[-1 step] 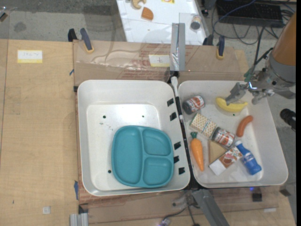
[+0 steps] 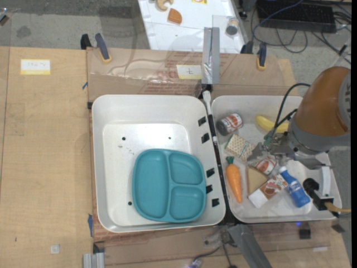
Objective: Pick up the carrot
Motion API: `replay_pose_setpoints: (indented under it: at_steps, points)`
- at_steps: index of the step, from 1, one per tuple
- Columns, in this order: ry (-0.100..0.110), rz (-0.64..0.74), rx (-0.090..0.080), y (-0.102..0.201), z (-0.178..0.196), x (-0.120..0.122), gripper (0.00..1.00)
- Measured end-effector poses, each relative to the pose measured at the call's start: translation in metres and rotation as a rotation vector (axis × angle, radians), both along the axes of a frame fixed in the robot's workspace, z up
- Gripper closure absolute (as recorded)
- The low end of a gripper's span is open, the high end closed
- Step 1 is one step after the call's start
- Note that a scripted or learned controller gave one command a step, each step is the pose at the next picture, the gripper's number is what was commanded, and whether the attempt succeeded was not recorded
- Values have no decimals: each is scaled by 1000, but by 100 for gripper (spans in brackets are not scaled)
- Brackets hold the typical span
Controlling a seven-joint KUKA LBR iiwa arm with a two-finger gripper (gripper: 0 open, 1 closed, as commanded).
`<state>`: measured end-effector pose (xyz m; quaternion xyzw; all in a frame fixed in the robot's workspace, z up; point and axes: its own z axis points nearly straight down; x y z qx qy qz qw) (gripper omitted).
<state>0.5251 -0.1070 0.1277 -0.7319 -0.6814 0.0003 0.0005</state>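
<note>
Carrot (image 2: pixel 234 182) beside toast (image 2: pixel 255 179); arm (image 2: pixel 323 113) above.

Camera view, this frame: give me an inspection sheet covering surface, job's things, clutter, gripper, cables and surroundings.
Surface: left bin holds a teal divided tray; right bin holds the loose items.
Job's things: carrot lies in the right bin near its left wall, green top pointing away from the camera, nothing touching it from above.
Clutter: can, banana, waffle-patterned piece, blue bottle, small packets.
Gripper: gripper sits low over the clutter right of the carrot; finger state unclear.
Cables: black cable loops along the arm.
Surroundings: clamps on cardboard, keyboard behind.
</note>
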Motion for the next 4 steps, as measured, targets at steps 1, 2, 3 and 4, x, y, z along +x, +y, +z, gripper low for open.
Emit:
replay_pose_setpoints:
  at_steps: [1,2,3,4]
  points:
    - [-21,147,-19,31,-31,-55,0]
    - [-7,373,-19,25,-33,16,0]
    - [-3,306,-2,-41,3,32,0]
    - [-5,354,-3,-96,-34,-17,0]
